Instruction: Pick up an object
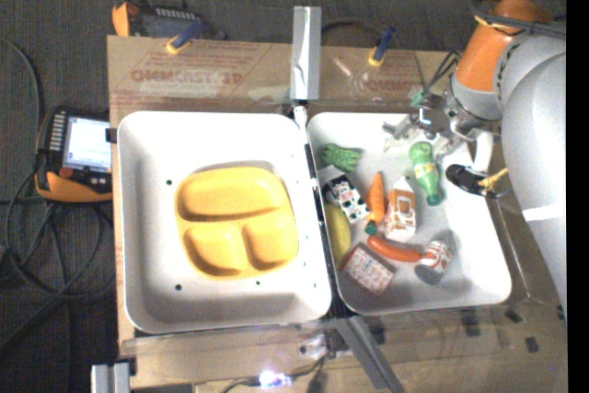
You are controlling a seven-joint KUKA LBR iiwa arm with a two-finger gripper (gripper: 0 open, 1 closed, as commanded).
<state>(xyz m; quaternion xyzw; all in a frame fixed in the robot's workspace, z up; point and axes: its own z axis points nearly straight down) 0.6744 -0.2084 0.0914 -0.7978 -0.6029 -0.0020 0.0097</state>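
**Gripper hanging over the right bin's far corner**

You are looking at the gripper sitting low over the far right corner of the right bin, just beside the top of the green bottle. You cannot tell how it is set; the metal parts there are blurring together, and nothing is plainly showing in its grasp.

The arm is covering the bin's right rim and is running off the frame's right edge.

The bottle is lying in the far right part of the bin. Left of it are a carrot, a small carton, a cow toy and a green leafy piece. Nearer you are a banana, a sausage, a flat packet and a can.

The left bin is holding a yellow tray. Both bins are resting on cardboard over dark carpet, with cables trailing and a handheld pendant at left.
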